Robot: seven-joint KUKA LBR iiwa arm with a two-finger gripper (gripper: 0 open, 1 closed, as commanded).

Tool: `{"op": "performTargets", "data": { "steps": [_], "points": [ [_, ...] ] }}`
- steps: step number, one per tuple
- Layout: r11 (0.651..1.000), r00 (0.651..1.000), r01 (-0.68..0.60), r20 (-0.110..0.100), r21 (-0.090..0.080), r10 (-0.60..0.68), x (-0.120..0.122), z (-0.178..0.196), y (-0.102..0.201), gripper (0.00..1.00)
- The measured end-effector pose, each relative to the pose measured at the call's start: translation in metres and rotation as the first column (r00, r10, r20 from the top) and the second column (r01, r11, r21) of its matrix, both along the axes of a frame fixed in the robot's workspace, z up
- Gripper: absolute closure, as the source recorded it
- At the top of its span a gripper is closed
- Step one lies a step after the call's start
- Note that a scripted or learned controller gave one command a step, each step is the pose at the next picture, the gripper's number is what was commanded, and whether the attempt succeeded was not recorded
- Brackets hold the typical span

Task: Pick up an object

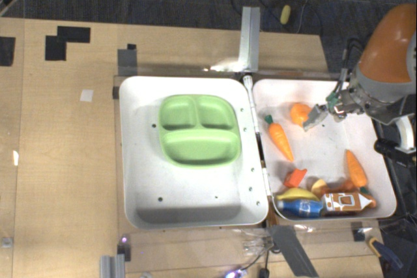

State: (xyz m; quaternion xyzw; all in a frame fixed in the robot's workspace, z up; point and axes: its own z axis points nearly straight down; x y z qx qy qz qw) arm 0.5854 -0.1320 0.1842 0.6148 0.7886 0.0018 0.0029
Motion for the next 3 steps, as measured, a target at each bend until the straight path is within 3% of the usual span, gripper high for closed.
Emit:
{"op": "performTargets", "data": {
  "steps": [1, 2, 3],
  "points": [
    [0.999, 0.999, -0.048, 0.003, -0.001, 0.048, 0.075, -0.094, 0.017, 0.0],
    [0.999, 0.999, -0.054, 0.01, -0.003, 0.054, 0.078, -0.082, 0.018, 1.0],
    [1.0, 1.0, -0.03, 0.002, 0.001, 0.03, 0.069, 0.007, 0.078, 1.0]
  ]
}}
